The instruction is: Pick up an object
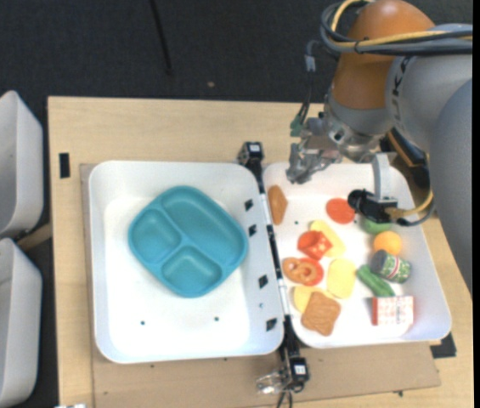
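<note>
The gripper [301, 170] hung over the top-left corner of the right bin [431, 272], and whether it was released or clenched could not be told from this slanted view; nothing showed in its grasp. The nearest candidate was the brown oblong piece [277, 204], lying just beside the gripper at about 7 o'clock from it, hard against the divider between the bins, its long axis running roughly 12 to 6 o'clock. A grasp there would likely want the closing direction set across that axis, from 9 to 3 o'clock, and the bin wall on the 9 o'clock side left little room. Toward 4 o'clock lay a red disc [339, 210], farther off, and toward 5 o'clock a crowded cluster: a red pepper [314, 244], a yellow piece [340, 278], a toast slice [321, 314], an orange [386, 243], a small can [390, 267] and a red-and-white box [392, 310], many touching or nearly so. The left bin [112, 313] held a blue divided plate [188, 240], well apart at 8 o'clock. Both bins sat on the table [70, 126], their white floors looking smooth and flat.
</note>
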Available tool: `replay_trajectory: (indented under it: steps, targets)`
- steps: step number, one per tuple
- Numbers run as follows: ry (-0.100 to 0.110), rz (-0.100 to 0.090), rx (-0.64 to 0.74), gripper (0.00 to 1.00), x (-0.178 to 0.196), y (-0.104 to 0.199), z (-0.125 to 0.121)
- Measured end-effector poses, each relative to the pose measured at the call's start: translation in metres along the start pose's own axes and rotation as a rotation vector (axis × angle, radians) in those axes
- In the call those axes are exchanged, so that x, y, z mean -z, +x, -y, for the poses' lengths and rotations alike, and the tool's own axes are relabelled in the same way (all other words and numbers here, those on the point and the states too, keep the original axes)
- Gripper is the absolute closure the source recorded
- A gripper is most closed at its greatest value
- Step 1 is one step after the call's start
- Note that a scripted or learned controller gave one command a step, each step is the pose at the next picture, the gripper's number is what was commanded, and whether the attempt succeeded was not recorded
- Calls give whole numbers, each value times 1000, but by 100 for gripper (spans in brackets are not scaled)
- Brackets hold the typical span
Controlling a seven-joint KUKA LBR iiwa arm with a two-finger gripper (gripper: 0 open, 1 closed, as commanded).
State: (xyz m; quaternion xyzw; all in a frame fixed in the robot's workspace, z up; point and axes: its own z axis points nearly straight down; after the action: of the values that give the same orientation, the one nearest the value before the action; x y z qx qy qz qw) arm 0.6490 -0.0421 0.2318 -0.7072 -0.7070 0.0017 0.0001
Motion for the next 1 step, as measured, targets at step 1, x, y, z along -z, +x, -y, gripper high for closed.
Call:
replay_trajectory:
  steps: [1]
  targets:
    - [-3,-2,2,100,18,6,-3]
